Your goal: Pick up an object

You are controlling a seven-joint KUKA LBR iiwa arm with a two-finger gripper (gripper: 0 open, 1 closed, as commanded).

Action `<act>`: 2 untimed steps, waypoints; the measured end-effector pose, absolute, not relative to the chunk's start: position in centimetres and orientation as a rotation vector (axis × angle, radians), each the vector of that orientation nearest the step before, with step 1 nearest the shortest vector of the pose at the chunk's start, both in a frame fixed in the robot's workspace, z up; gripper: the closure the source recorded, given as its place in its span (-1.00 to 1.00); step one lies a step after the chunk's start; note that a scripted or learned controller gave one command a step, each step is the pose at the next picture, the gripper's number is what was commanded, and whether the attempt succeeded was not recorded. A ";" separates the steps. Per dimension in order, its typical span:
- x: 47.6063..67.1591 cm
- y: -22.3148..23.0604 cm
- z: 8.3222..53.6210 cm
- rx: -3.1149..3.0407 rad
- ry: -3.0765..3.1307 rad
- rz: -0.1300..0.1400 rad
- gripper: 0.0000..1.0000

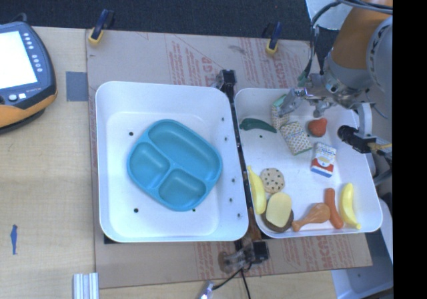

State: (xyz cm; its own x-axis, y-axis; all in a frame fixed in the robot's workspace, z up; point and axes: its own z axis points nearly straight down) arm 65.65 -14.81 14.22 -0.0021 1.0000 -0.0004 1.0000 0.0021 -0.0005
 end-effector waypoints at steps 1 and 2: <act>65.0 -19.5 9.7 -2.218 -2.230 -0.010 -1.00; 55.5 -14.6 9.6 -2.220 -2.229 -0.006 -1.00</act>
